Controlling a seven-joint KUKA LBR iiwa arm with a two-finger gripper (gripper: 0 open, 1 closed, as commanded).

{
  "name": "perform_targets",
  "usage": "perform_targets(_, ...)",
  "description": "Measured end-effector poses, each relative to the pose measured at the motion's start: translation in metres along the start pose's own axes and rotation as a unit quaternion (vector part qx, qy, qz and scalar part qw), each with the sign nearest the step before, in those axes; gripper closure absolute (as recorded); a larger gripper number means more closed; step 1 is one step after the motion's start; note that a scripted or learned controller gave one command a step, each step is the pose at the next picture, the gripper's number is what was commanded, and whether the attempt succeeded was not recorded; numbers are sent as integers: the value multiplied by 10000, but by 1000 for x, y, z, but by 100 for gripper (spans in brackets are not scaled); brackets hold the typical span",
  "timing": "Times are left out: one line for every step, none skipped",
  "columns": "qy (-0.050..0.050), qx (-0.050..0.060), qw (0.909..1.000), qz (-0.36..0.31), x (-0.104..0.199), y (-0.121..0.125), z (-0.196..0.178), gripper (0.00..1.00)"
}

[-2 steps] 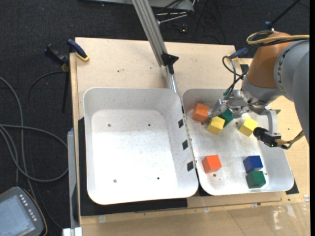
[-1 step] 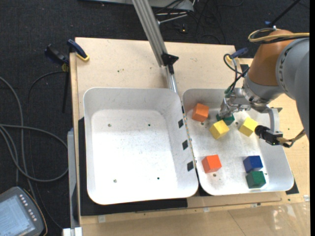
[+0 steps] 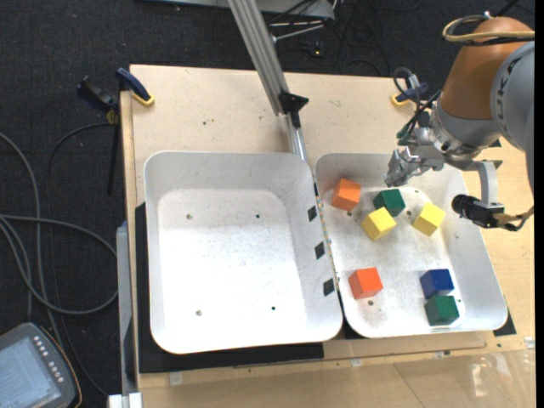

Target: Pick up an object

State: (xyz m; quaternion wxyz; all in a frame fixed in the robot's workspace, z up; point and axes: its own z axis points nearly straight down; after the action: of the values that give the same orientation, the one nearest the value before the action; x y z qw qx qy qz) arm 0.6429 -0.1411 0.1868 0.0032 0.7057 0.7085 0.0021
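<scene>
The right bin (image 3: 476,266) holds several blocks. An orange block (image 3: 346,194) lies at its upper left, with a green block (image 3: 391,201) to its right. Two yellow blocks (image 3: 379,223) (image 3: 427,219) sit just below those. Lower down are another orange block (image 3: 366,282), a blue block (image 3: 436,281) and a green block (image 3: 442,309). My gripper (image 3: 398,175) hangs over the bin's upper part, just above the upper green block. Nothing shows between its fingers.
The left bin (image 3: 170,185) lies beside the right one, sharing a middle rim with black tabs (image 3: 321,249). A metal pole (image 3: 259,45) slants in from the top. Clamps (image 3: 134,87) sit at the bench's back corners. Cables lie on the floor at left.
</scene>
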Motion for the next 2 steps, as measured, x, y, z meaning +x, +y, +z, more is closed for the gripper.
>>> perform_targets(-2,3,10000,3,0,5,-44,100)
perform_targets(-1,6,10000,4,0,7,-86,100)
